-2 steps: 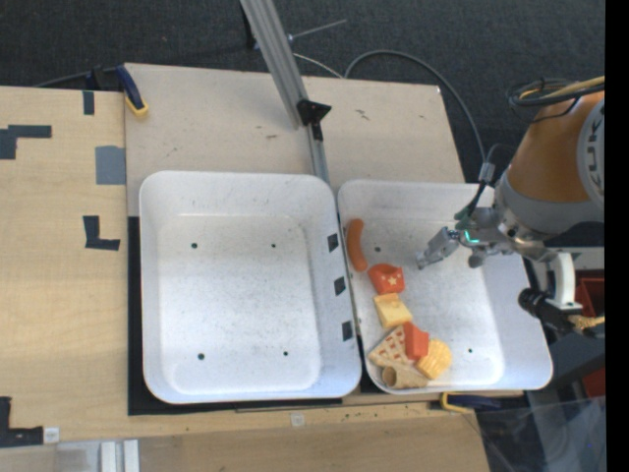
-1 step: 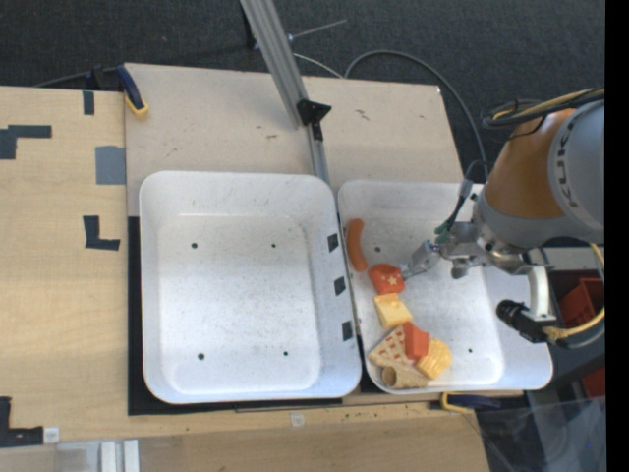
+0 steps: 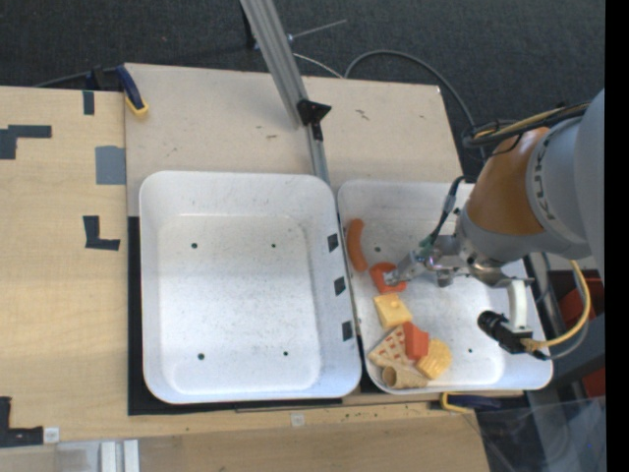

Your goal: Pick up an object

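Right bin [image 3: 491, 362]: gripper [image 3: 397, 281] was seen touching a red obj [image 3: 383, 276], just above yellow block [image 3: 392, 311]; finger state couldn't be told.

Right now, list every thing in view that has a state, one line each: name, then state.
gripper: low in the right bin, at a small red piece; grip cannot be judged
small red piece: lying on the bin floor at the gripper tip
orange sausage-shaped piece: lying flat near the bin's left wall
yellow block: lying flat, apart from the gripper
pile of toy food: heaped in the near corner
right bin: holds all the pieces
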Robot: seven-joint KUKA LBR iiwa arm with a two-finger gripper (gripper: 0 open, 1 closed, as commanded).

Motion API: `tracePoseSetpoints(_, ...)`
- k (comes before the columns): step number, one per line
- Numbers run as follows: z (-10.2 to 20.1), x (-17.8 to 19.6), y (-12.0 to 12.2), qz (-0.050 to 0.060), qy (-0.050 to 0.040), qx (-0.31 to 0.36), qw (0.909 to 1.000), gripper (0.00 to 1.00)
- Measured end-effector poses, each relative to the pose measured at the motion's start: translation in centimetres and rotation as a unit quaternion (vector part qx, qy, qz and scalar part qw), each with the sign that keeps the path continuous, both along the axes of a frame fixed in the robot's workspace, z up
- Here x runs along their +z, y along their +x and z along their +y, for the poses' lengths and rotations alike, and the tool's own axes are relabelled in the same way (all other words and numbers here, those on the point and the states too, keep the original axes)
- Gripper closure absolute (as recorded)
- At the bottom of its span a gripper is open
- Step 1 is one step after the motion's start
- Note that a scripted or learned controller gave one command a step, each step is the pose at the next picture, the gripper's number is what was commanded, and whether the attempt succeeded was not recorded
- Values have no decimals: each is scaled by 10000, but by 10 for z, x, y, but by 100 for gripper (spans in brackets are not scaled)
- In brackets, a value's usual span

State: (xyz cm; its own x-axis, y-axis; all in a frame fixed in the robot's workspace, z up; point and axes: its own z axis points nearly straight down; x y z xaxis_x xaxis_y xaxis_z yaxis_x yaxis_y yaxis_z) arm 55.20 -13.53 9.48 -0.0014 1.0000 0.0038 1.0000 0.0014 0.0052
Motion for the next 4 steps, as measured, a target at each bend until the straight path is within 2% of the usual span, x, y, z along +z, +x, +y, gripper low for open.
tracePoseSetpoints(1,-1,14,2,-41,-24,7,10000,100)
tracePoseSetpoints(3,-3,130,7,1,-26,2,10000,100)
tracePoseSetpoints(4,-3,172,8,7,-25,2,10000,100)
